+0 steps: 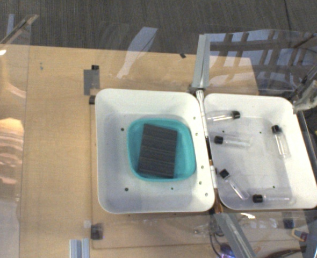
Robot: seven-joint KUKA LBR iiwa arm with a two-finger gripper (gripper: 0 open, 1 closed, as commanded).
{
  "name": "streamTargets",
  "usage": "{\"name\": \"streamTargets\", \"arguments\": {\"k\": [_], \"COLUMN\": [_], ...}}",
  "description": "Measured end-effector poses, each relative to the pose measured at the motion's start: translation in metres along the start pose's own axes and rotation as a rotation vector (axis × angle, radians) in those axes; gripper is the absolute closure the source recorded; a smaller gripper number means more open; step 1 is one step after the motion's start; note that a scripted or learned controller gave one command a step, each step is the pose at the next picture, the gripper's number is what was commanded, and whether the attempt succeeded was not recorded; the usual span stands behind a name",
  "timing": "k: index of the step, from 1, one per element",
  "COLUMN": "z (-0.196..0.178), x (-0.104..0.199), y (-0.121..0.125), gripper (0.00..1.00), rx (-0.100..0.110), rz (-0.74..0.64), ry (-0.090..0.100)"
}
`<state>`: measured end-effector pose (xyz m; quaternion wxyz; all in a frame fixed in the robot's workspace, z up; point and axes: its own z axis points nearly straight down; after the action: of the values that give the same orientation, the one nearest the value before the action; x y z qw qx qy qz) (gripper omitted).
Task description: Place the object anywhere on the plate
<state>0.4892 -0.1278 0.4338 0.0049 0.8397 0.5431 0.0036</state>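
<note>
A teal plate (187, 155) sits in the middle of the left white bin (110, 187). A dark ribbed rectangular block (157, 150) lies flat on the plate, slightly tilted. In the right white bin (303, 192) lie several clear tubes with black caps: one at the top (223, 115), one at mid-left (231, 141), one at the right (279, 140), and two near the bottom (229, 183) (270, 199).
A metal post (200, 63) rises behind the seam between the bins. Clear plastic panels and a metal frame (266, 52) stand at the back right. The wooden bench (51, 144) stretches to the left of the bins.
</note>
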Motion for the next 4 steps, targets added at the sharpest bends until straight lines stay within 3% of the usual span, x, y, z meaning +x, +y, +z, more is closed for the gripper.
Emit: {"name": "streamTargets", "arguments": {"k": [1,3,4], "z": [-0.003,-0.002,-0.002], "x": [-0.049,-0.061,-0.070], "y": [0.021,0.027,0.031], "gripper": [0.00,0.00,0.00], "rx": [0.000,0.002,0.002], "rz": [0.227,0.603,0.727], "ry": [-0.001,-0.001,-0.001]}}
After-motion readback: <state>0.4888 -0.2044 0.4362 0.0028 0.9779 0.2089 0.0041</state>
